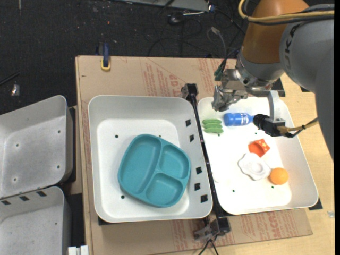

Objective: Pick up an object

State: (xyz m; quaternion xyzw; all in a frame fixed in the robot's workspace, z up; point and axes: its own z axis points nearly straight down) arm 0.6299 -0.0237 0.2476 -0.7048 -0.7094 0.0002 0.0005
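Right bin, gripper above bottle

Both bins, left and right, look like smooth matt white plastic; the teal divided tray is smooth plastic with a soft sheen; the board beneath looks like matt brown cardboard; the arm's orange band is glossy.

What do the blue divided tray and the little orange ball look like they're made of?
The blue divided tray looks like moulded plastic with a matte finish: uniform colour, soft rounded ridges, no glare. The orange ball has a smooth, even surface and could be plastic or foam; it is too small here to tell.
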